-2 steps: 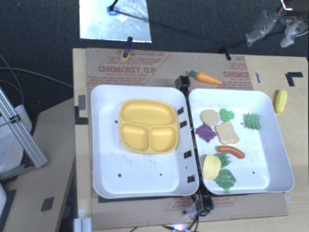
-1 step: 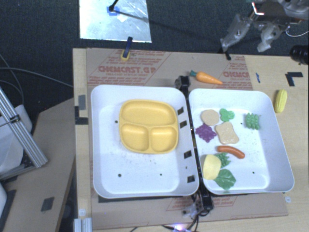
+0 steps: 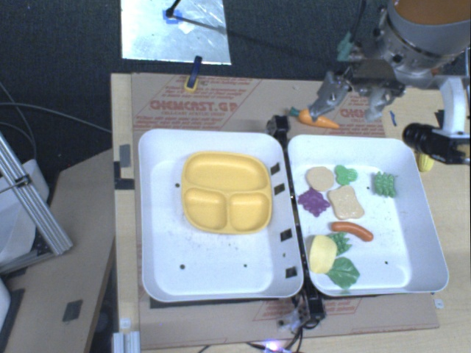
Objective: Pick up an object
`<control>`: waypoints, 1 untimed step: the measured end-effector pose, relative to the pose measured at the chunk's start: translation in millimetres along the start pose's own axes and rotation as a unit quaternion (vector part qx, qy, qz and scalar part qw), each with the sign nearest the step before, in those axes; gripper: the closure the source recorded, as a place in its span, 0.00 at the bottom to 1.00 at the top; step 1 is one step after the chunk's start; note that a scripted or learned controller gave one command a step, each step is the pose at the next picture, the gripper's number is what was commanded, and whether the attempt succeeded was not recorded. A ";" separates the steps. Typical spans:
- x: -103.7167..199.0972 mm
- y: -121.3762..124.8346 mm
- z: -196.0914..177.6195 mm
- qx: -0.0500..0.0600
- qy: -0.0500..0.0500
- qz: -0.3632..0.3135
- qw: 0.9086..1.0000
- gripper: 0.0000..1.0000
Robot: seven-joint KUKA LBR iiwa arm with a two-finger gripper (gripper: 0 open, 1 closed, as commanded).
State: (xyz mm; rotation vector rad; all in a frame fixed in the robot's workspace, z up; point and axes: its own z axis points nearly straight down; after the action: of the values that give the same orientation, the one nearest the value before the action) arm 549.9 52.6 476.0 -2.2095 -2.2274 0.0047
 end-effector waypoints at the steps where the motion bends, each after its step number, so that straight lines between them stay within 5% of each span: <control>1: 51.2 15.2 -62.5 -0.007 0.001 -0.001 1.000 0.00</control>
State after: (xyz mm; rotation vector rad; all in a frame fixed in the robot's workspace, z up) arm 565.0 103.8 538.5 -2.2144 -2.2348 -0.0127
